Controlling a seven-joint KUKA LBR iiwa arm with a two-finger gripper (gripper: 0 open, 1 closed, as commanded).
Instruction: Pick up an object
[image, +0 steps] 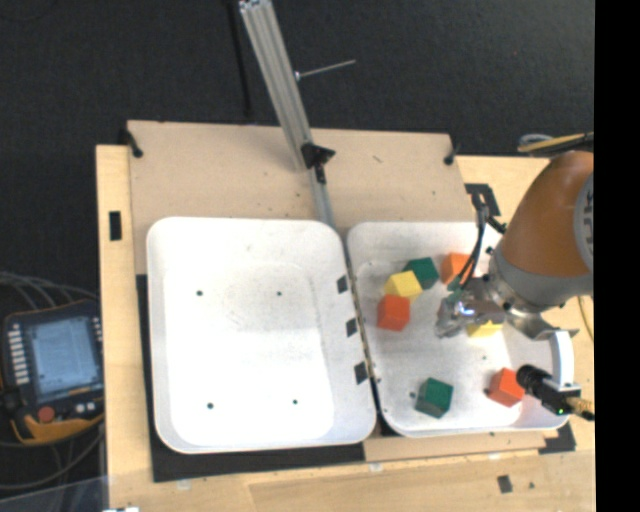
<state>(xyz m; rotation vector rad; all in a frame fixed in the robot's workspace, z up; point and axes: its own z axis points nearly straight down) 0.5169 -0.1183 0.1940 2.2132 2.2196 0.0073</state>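
Blocks (394, 312), square-edged, lie on smooth white bin (400, 420).

**Robot lab bench, no question**

This is a lab or test cell, not anyone's home. A plain wooden bench (250, 170) sits on dark floor with two white bins (180, 300) on it. At 9 o'clock there's a teach pendant (55, 360) with its screen lit and cables trailing. An aluminium rail (280, 85) runs up toward 12 o'clock. The industrial arm (550, 230) comes in at 3 o'clock.
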